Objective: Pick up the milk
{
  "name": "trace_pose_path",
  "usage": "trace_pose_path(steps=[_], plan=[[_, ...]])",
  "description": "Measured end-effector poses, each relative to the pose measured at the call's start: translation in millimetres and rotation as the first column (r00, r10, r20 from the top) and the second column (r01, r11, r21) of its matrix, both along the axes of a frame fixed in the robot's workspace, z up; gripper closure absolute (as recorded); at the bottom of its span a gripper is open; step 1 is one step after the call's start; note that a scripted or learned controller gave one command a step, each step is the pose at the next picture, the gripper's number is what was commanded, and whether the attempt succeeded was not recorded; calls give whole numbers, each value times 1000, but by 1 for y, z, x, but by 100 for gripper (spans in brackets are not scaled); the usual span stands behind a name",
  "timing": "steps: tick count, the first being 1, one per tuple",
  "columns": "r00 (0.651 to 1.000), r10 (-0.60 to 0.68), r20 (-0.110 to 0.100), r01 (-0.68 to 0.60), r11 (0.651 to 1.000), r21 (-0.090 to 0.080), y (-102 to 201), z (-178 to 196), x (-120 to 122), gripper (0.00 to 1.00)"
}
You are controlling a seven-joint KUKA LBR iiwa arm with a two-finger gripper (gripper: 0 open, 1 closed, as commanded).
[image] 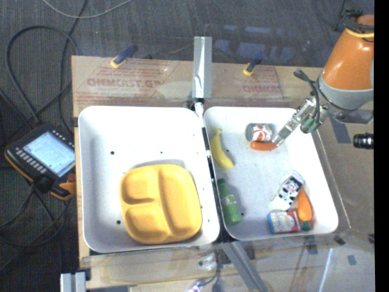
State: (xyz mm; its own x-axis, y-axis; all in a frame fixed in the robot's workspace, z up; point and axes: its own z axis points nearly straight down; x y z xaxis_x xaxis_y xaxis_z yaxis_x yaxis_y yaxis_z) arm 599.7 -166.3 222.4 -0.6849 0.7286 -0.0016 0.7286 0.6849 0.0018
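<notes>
The milk is a small carton with black and white cow patches. It lies tilted in the right bin, near the bin's front right, and touches an orange carrot. My gripper reaches in from the right at the back of that bin. Its tip points down and to the left, right next to a red and white can and a small orange sausage. The gripper is well behind the milk, and I see nothing held in it.
The right bin also holds a banana and a green bottle along its left wall, and a small tin in front of the milk. A yellow divided tray lies in the left bin.
</notes>
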Motion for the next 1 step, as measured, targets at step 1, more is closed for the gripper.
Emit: trace_pose_path(steps=[1], plan=[[990, -138, -2, 138, 990, 0, -30, -30, -47, 100]])
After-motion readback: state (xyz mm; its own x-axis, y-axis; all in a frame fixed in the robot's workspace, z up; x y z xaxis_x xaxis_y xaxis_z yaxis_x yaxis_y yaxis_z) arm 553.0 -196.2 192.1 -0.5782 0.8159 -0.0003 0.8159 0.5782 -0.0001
